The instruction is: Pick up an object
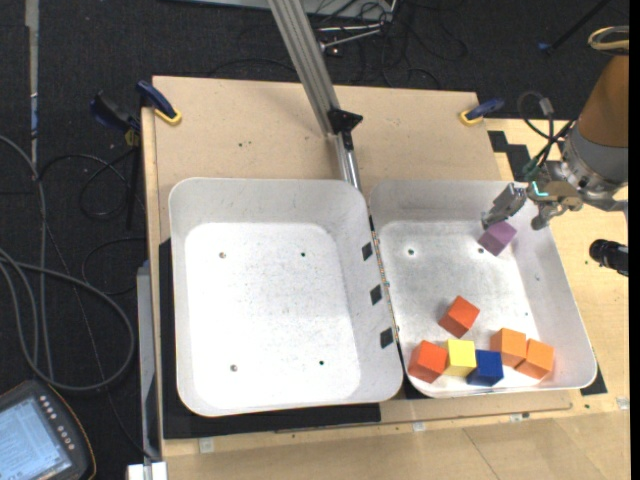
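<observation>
Single fixed camera above bench (300, 118), looking down aslant on both bins (190, 268).

A tan wooden bench board (300, 133) lies on dark carpet (70, 48). Blue clamps with yellow tips grip its far edge, one at the left corner (158, 101) and one at the right corner (482, 111). A grey aluminium bar (305, 48) slants from the top of the view down toward the middle of the bench, ending in a black fitting (343, 122). Black cables (60, 208) trail across the floor at the left, and more cables (360, 18) are bundled beyond the bench. A screen device (35, 438) sits on the floor at the lower left. Black tape marks (378, 293) sit along the seam at bench centre.
</observation>
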You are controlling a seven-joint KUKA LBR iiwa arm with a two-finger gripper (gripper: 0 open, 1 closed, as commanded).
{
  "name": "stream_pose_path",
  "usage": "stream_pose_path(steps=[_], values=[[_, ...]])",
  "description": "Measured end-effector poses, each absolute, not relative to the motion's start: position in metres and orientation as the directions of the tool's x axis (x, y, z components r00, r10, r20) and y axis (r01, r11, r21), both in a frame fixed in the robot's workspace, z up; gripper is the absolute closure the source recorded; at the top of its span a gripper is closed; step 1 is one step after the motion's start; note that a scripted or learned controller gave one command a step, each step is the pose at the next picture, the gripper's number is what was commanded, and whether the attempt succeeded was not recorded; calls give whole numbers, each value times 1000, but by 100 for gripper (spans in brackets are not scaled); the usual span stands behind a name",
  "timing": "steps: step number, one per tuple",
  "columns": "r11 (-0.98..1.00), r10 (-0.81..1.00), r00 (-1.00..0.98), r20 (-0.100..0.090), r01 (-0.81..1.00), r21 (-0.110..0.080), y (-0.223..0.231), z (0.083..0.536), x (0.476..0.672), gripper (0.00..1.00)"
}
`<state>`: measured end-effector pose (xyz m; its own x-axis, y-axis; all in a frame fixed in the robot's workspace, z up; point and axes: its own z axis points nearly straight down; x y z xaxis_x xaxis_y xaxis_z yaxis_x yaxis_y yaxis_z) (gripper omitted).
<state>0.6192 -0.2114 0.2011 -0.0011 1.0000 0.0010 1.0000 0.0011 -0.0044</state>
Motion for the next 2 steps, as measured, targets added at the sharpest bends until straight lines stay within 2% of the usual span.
stream_pose_path(steps=[1, 2], values=[[3, 1000, -3, -1, 1000, 0, -211, 204, 620, 0], [-1, 1000, 1, 0, 1000, -5, -221, 152, 621, 0]])
